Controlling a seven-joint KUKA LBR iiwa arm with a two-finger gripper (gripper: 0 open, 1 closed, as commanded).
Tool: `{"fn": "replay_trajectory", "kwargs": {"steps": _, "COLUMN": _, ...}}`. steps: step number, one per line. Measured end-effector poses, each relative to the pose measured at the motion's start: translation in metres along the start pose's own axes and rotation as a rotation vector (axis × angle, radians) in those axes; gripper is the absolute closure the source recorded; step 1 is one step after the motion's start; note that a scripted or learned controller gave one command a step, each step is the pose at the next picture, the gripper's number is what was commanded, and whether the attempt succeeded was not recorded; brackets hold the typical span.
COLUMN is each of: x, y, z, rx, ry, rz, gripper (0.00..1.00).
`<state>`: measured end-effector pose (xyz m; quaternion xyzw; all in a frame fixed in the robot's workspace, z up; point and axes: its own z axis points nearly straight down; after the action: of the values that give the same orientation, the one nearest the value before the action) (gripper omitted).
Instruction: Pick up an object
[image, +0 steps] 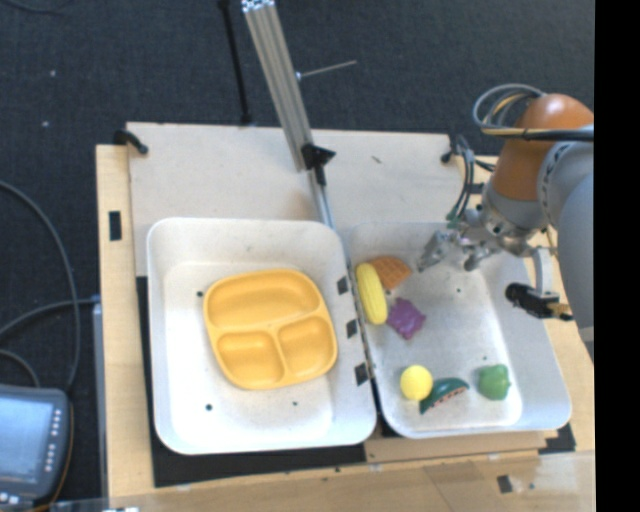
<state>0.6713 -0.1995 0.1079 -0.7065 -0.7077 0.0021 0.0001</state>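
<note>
While the gripper (452, 252) hovers open-fingered (nothing held) over the right bin (530, 395), the corn (372, 292) lies nearby.

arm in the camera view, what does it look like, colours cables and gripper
The arm is grey with an orange band above the wrist. Thin cables loop over the band. The gripper is small, metallic grey, two-fingered.

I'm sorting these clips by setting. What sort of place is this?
Most likely a robotics lab bench rather than a kitchen. A robot arm reaches over two white bins on a plywood bench; toy food, such as a yellow corn cob, lies in one bin and a yellow divided plate in the other.
</note>
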Motion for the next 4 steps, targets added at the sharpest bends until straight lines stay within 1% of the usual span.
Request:
{"fn": "replay_trajectory", "kwargs": {"steps": 1, "x": -0.001, "y": 0.002, "z": -0.016, "rx": -0.007, "ry": -0.004, "rz": -0.002, "gripper": 1.00}}
{"fn": "replay_trajectory", "kwargs": {"steps": 2, "x": -0.005, "y": 0.000, "z": -0.081, "rx": -0.012, "ry": 0.000, "rz": 0.002, "gripper": 1.00}}
{"fn": "replay_trajectory", "kwargs": {"steps": 3, "x": -0.007, "y": 0.001, "z": -0.137, "rx": -0.011, "ry": 0.000, "rz": 0.000, "gripper": 1.00}}
{"fn": "replay_trajectory", "kwargs": {"steps": 4, "x": -0.008, "y": 0.001, "z": -0.092, "rx": -0.001, "ry": 0.000, "rz": 0.001, "gripper": 1.00}}
